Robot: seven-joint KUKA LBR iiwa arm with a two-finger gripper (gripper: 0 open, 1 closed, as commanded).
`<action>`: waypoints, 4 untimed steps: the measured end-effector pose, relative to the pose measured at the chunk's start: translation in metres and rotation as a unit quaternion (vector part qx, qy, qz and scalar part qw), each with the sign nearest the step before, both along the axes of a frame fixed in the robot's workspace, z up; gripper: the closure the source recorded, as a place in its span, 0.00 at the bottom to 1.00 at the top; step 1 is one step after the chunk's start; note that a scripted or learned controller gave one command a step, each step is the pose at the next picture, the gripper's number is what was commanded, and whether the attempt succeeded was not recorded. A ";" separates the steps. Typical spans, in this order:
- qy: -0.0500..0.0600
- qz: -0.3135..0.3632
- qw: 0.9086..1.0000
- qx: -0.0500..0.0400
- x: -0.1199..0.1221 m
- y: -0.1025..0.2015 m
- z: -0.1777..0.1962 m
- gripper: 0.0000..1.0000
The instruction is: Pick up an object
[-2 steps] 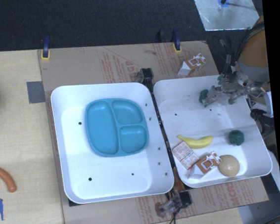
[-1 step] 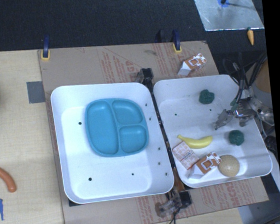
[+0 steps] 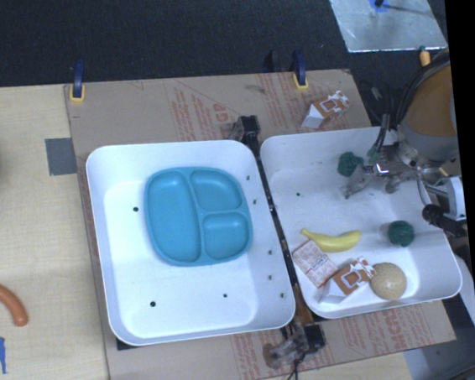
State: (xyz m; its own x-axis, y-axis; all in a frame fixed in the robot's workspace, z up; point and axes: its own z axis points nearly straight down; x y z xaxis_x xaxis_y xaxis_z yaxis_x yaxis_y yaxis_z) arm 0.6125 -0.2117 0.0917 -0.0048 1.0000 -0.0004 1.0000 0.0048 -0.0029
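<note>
The gripper (image 3: 377, 175) hangs low in the right bin (image 3: 291, 221) with its fingers spread and nothing between them, the small dark green object (image 3: 349, 163) just beside it (the likeliest pick), so it wants centring over that piece before closing.

A yellow banana (image 3: 334, 239) is being seen lying flat in the right bin (image 3: 302, 157) — a tan ball (image 3: 388, 280) at its 4 o'clock, a green lump (image 3: 400, 232) at 3 o'clock.
</note>
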 end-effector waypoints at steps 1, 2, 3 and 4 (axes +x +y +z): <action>-0.001 0.000 1.000 0.001 0.044 0.026 0.043 0.00; 0.001 0.000 1.000 0.000 -0.039 0.016 0.007 0.00; -0.001 0.000 1.000 0.000 0.033 0.000 0.025 0.00; -0.001 -0.001 1.000 0.000 -0.025 0.000 0.087 0.00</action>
